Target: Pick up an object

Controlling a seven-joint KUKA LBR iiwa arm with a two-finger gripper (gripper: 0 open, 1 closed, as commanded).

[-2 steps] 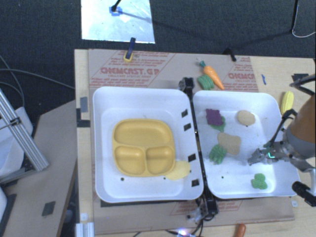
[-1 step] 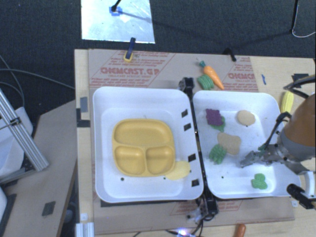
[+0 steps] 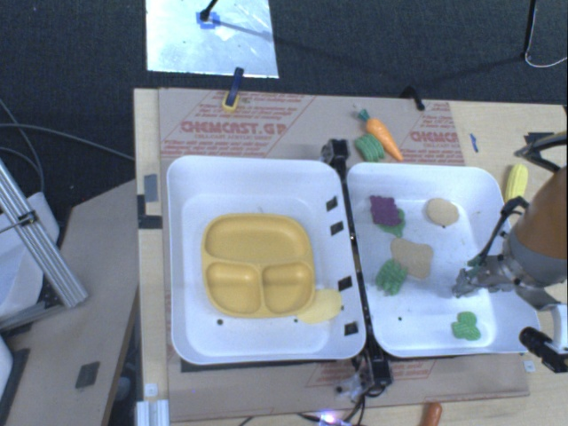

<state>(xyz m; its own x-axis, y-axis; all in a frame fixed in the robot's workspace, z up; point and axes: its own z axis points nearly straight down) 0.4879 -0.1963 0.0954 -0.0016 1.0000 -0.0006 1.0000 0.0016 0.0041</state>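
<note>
Camera view: right bin (image 3: 484, 183) contains five toy foods: one purple grape bunch (image 3: 385, 209), one tan bread slice (image 3: 413, 257), one beige potato (image 3: 441, 211), two green vegetables (image 3: 390, 276) (image 3: 465, 327). Gripper (image 3: 468, 282) sits right of the bread, holding nothing; its opening cannot be judged.

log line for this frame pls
arm: in from right | gripper: low over right bin, nothing seen held | nearest: green toy | left bin: yellow tray
</note>
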